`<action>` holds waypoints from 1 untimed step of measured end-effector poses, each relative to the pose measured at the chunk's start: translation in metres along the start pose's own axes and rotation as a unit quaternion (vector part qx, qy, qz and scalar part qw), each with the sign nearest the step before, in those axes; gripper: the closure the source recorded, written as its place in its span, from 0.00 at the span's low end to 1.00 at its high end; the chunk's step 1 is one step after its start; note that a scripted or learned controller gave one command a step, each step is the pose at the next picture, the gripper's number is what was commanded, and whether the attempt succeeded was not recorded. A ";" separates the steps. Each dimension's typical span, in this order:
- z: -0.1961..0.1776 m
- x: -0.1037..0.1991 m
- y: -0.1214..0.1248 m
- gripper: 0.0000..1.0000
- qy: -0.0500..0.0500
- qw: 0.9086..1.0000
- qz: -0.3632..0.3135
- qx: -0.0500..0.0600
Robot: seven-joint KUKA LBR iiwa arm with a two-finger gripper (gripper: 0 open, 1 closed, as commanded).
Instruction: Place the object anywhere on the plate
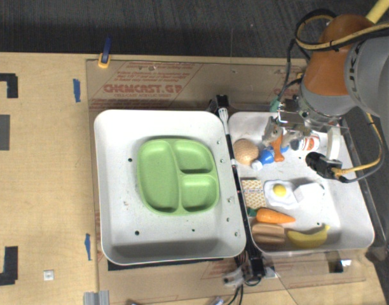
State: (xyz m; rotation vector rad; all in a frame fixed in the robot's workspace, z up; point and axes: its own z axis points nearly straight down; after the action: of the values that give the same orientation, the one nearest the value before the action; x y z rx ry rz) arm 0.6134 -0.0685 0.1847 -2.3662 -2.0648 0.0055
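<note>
Green and three-sectioned, the plate point(177, 174) lies bare in the left bin point(112, 189) while the arm's gripper point(285, 131) hangs low over the far end of the right bin point(356, 224), among crowded toy food. Whether it is open, closed or gripping anything cannot be told at this angle. Which piece is meant for the plate is unclear; a blue-and-orange piece point(271, 154) sits just beneath the gripper, touching or nearly touching a tan egg-shaped piece point(245, 150) to its left. Nearer lie a fried egg point(280, 191), a carrot point(274, 216) and a banana point(307, 236). The likeliest trouble is a grab that nudges neighbours or comes up with nothing, given the tight packing. The raised rims where the bins meet stand between pile and plate, so a low carry could snag there; above the plate, room is wide open.
</note>
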 end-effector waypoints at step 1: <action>-0.042 0.133 0.003 1.00 0.004 1.000 -0.003 -0.003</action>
State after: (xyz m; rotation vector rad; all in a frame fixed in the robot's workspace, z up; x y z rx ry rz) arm 0.6342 0.0634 0.2264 -2.3596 -2.0707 -0.0094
